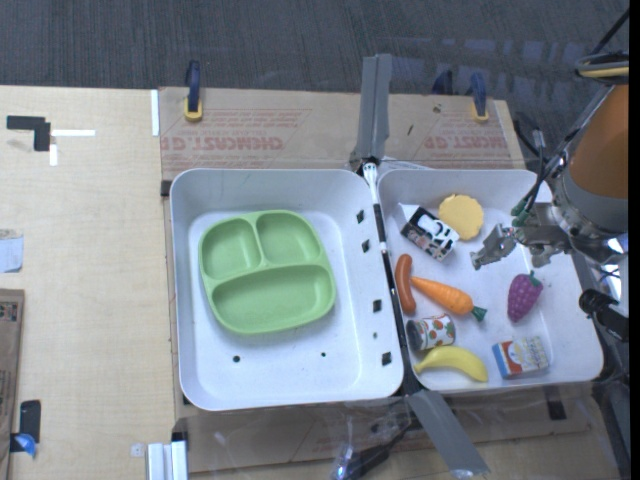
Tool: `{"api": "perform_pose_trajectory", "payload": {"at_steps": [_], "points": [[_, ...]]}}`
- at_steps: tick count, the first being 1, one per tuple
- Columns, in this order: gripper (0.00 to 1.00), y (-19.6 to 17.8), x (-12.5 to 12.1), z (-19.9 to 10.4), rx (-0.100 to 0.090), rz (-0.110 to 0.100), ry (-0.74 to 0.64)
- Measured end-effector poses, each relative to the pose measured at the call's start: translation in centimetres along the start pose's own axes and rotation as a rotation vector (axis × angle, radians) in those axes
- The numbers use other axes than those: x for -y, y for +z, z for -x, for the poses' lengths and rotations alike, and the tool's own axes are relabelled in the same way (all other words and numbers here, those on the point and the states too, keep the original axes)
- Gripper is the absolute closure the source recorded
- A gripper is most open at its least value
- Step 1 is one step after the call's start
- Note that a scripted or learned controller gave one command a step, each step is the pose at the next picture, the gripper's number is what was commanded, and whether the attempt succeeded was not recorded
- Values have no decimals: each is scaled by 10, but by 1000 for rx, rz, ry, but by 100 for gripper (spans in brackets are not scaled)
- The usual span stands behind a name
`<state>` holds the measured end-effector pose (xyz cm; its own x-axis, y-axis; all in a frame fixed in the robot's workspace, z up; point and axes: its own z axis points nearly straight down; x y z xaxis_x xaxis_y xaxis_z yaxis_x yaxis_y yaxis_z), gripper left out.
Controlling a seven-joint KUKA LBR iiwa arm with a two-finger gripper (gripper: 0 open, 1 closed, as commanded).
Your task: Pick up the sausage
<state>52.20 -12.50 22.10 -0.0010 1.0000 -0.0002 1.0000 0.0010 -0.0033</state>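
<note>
White plastic forms the two shallow bins, set side by side on a wooden bench (80, 268) with a cardboard sheet (270, 128) under their far edge. The left bin (190, 308) holds a green divided plate (266, 271) with three compartments, lying flat near the bin's centre. The right bin (570, 363) holds the small items.

The arm (605, 158) enters from the right, its orange band above the wrist. The gripper (508, 245) hangs over the right bin, between the yellow round item (461, 213) and the purple grapes (523, 296). Its fingers stand apart with nothing between them.

The sausage (404, 282) lies against the left wall of the right bin, long axis running roughly front to back. It is well apart from the gripper, to the gripper's left. The carrot (445, 295) lies just beside the sausage on its right, tilted, green tip pointing toward the grapes.

A banana (451, 362) lies near the front of the bin. A small can (431, 331) lies just behind the banana, close to the sausage's near end. A small carton (521, 356) with an orange and white label rests near the front right corner. A black and white box (430, 234) sits just beside the yellow round item, behind the sausage.
</note>
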Motion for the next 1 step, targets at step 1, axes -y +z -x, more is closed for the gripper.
{"api": "perform_pose_trajectory", "payload": {"at_steps": [1], "points": [[0,102,-72,-4,0,10,86]]}}
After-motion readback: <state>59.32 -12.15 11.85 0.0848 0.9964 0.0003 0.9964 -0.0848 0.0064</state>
